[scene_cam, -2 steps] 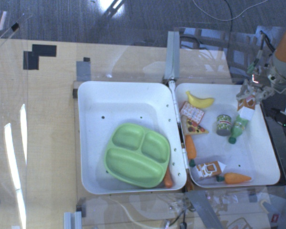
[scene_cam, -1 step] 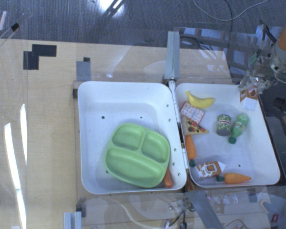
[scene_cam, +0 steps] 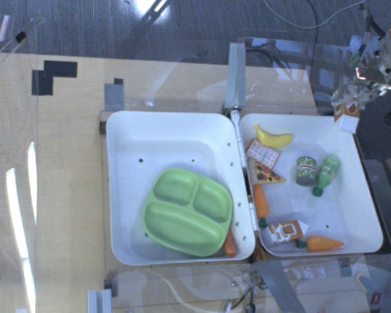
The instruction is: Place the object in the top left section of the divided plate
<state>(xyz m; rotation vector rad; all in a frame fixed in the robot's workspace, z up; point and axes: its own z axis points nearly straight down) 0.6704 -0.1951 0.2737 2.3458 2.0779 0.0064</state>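
A green divided plate (scene_cam: 188, 212) lies in the left bin (scene_cam: 150, 135), toward its front right. Its top left section (scene_cam: 175, 186) holds nothing. My gripper (scene_cam: 349, 100) hangs over the far right corner of the right bin (scene_cam: 358, 194). A small brown and white carton (scene_cam: 345, 113) hangs between its fingers, above the bin's rim.
The right bin holds a banana (scene_cam: 274, 136), a red and white box (scene_cam: 262, 153), a pizza slice (scene_cam: 266, 175), a can (scene_cam: 305, 170), a green bottle (scene_cam: 326, 173), two carrots (scene_cam: 261, 202) (scene_cam: 322, 243) and a carton (scene_cam: 285, 232). An orange piece (scene_cam: 229, 246) lies by the plate's right edge.
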